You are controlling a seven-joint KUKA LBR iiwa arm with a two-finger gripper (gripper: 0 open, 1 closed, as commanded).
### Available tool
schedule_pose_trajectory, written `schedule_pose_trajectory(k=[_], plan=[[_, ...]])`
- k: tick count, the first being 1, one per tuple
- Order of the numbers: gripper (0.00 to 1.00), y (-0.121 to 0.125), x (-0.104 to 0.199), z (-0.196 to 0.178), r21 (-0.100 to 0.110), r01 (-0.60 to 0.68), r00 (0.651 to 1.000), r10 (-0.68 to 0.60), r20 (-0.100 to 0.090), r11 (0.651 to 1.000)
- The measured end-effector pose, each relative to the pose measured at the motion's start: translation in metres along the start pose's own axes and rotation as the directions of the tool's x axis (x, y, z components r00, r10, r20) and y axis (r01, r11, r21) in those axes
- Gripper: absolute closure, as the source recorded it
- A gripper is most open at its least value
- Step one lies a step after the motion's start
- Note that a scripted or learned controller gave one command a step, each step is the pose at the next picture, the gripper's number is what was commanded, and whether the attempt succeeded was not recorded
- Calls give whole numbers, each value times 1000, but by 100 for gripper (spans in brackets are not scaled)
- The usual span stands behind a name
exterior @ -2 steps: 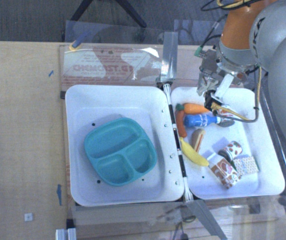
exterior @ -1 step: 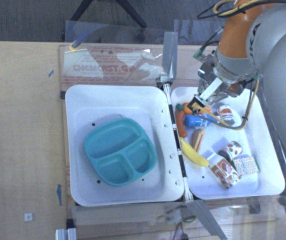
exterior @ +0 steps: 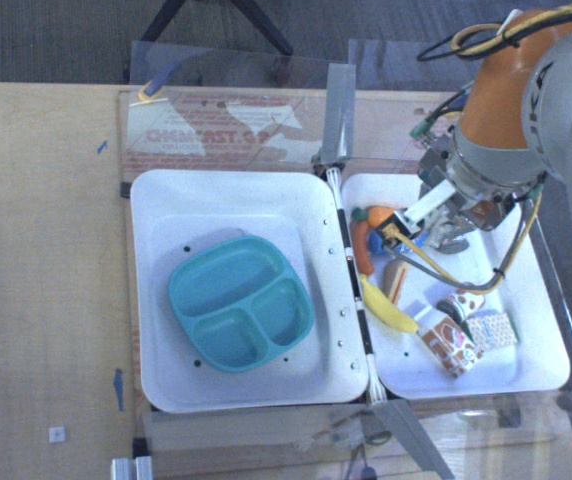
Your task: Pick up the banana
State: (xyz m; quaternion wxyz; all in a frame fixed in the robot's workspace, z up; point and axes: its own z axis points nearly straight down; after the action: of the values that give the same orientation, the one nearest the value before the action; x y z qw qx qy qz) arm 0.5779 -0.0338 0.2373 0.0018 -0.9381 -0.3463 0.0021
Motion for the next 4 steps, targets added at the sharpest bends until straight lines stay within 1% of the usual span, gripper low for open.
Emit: schedule_pose_trajectory(k=[1, 2, 3, 4], plan=[[100, -4, -16, 54, 1, -250, 968, 250, 0, 968], [100, -12, 17, -7, -2, -383, 924, 383, -2, 924], [100, -43, -31, 29, 0, -460, 888, 460, 0, 888], [100, 52, -46, -23, -5, -100, 995, 100, -3, 995]])
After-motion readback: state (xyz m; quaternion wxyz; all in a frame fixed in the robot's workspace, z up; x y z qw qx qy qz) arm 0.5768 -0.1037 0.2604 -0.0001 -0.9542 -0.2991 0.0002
